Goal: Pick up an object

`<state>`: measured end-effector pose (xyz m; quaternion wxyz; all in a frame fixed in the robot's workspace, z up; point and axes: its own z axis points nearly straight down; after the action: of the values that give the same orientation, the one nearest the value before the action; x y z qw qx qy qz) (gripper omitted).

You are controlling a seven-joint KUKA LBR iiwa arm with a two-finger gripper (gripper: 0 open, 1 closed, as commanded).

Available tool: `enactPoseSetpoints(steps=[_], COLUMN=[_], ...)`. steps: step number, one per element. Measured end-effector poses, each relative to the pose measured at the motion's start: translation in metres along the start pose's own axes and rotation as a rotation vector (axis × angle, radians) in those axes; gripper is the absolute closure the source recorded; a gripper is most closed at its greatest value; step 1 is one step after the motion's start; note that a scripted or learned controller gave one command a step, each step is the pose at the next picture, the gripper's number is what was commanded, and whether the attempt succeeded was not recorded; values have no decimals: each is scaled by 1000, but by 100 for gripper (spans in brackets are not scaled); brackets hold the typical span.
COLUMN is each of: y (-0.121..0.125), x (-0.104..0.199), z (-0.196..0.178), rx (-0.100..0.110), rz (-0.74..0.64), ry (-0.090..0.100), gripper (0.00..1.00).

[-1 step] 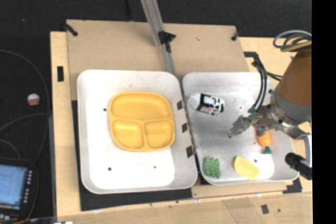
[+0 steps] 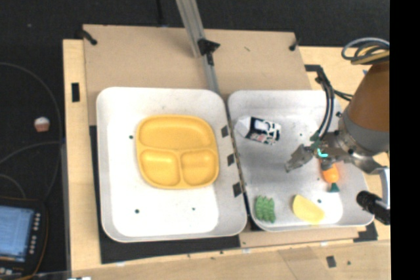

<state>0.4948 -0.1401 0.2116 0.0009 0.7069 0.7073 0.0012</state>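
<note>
- Camera view: gripper [image 2: 303,157] is hovering in the right bin [image 2: 289,101], state indeterminable.
- Nothing is being lifted; orange toy [image 2: 330,175], yellow piece [image 2: 307,209] are lying unpicked.

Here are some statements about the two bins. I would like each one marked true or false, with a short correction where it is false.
1. The yellow divided plate lies in the left bin. True.
2. The green object sits on that plate. False: it lies in the right bin.
3. The gripper is over the right bin. True.
4. The black-and-white object is between the gripper's fingers. False: it lies apart from the gripper.
</note>
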Motion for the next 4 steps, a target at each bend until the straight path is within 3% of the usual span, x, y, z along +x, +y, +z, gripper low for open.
enactPoseSetpoints(steps=[1, 2, 3, 4], y=[0, 0, 2, 8], x=[-2, -3, -3, -12], z=[63, 112, 100, 39], rx=[7, 2, -2, -6], rz=[1, 2, 8, -2], ry=[-1, -2, 0, -3], gripper=[0, 0, 100, 100])
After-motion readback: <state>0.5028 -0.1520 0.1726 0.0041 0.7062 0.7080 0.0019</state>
